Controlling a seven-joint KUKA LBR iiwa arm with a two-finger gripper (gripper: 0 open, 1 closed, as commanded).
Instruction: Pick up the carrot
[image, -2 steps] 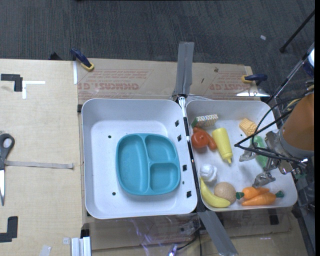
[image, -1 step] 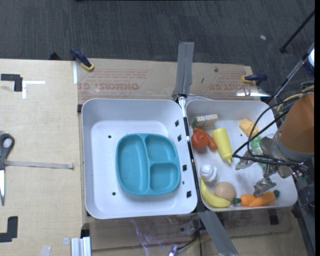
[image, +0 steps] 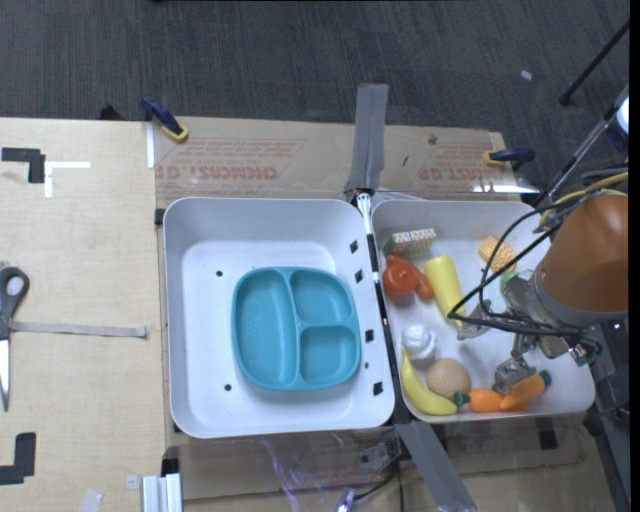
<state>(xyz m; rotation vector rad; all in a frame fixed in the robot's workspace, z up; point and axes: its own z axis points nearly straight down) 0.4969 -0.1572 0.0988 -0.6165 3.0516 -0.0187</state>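
The carrot (image: 508, 398) is orange with a green stub at its left end. It lies along the front wall of the right bin (image: 470, 215), near the front right corner. My gripper (image: 513, 374) hangs just above the carrot's middle, low in the bin and touching or almost touching it. The orange-banded wrist and black cables cover the bin's right side. The carrot rests on the bin floor.
Left of the carrot lie a brown round potato (image: 448, 377), a banana (image: 423, 392) and a small white bottle (image: 418, 342). Farther back sit a red tomato (image: 399, 277) and a yellow cylinder (image: 443, 283). A teal divided plate (image: 297, 327) sits in the left bin (image: 200, 300).
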